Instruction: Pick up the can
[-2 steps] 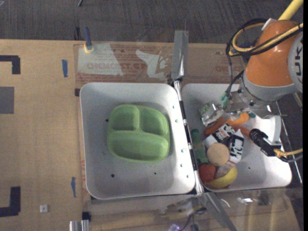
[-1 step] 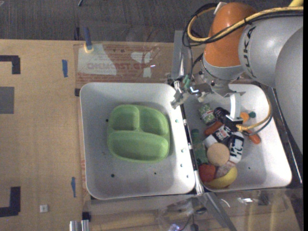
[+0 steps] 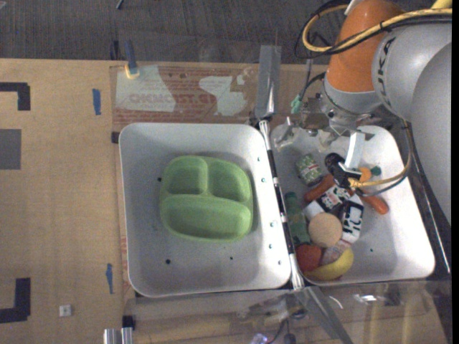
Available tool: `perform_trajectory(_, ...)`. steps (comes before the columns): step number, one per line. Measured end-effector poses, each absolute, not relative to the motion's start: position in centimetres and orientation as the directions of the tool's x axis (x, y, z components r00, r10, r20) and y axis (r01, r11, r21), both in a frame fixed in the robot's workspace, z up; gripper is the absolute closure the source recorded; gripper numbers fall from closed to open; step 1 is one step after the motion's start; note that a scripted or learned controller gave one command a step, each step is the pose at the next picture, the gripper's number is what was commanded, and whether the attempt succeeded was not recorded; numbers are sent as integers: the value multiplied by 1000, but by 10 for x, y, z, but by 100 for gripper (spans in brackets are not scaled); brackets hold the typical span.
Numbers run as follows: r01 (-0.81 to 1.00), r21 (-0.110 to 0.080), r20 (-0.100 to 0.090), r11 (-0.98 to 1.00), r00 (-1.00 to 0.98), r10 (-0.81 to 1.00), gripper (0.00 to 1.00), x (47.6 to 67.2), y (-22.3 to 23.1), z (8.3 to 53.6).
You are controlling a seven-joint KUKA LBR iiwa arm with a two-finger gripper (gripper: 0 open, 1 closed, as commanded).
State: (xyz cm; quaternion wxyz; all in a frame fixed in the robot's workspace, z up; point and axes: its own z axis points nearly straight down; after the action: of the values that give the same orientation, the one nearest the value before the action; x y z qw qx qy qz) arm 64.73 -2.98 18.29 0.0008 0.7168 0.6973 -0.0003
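Small can point(image 3: 310, 168) lying on its side in the right bin point(image 3: 409, 242), up near that bin's top-left corner, close to the divider between the two bins; green-and-white label wrapped round it, pale rounded end catching a little light, short and stubby in shape. Gripper point(image 3: 337, 129) hanging just above and to the right of the can, under the orange band of the arm point(image 3: 401, 56); impossible to tell from this angle how the claw stands or whether anything sits in it. Below the can, a crowded heap: black-and-white boxy item point(image 3: 346, 213), round tan ball point(image 3: 325, 229), orange carrot-like piece point(image 3: 373, 203), red fruit point(image 3: 308, 256) pressed against a yellow banana point(image 3: 336, 265) at the bin's lower edge. Left bin point(image 3: 143, 264) carrying a green divided plate point(image 3: 207, 198), flipped face down near its middle. Both bins white and shallow, sitting side by side on a tan bench point(image 3: 57, 206) marked with black corner brackets and bits of blue tape point(image 3: 97, 101). Worn cardboard sheet point(image 3: 186, 92) behind the left bin. Dark carpeted floor point(image 3: 215, 9) beyond the bench
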Motion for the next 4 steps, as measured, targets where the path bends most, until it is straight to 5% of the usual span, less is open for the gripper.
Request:
perform_trajectory(1, 943, -6, -1, -333, 333, 943, 0, 611, -60, 183)
perform_trajectory(2, 926, -3, -1, -379, 379, 926, 0, 620, -96, 98)
perform_trajectory(3, 926, -3, -3, -377, 377, 926, 100, 620, -97, 106)
perform_trajectory(4, 486, -2, -4, -874, 874, 486, 100, 608, -38, 182)
